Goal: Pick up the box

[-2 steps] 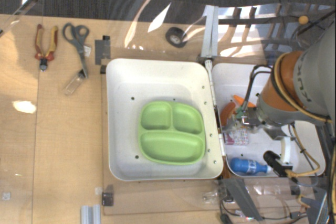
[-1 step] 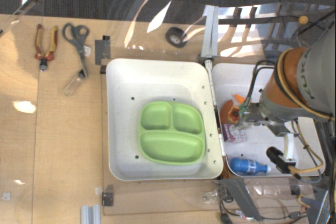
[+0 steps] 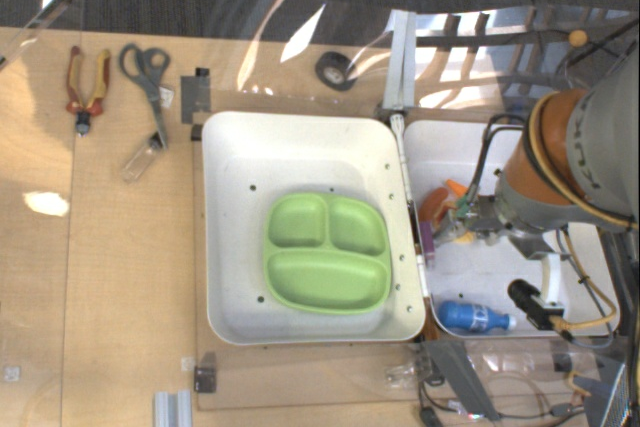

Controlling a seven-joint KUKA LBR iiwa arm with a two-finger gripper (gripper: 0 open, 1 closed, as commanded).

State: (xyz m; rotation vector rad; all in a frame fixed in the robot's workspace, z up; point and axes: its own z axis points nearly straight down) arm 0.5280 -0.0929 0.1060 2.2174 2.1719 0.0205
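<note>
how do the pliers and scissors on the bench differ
The pliers have red handles; the scissors have grey ones. The pliers are shorter and lie almost straight up the view, jaws toward the camera; the scissors are longer and lie at a slant, blades pointing down and right. Both rest flat on the bench, left of the bins, handles away from the camera.

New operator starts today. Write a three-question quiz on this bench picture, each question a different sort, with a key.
1. True or false: the green divided plate lies in the left bin.
2. Which bin is the gripper over? A) left B) right C) neither
3. Fill in: the blue bottle lies near the right bin's ______ edge in the view.

Key: 1 true. 2 B. 3 bottom. Scissors and pliers lie on the bench outside the bins.
</note>
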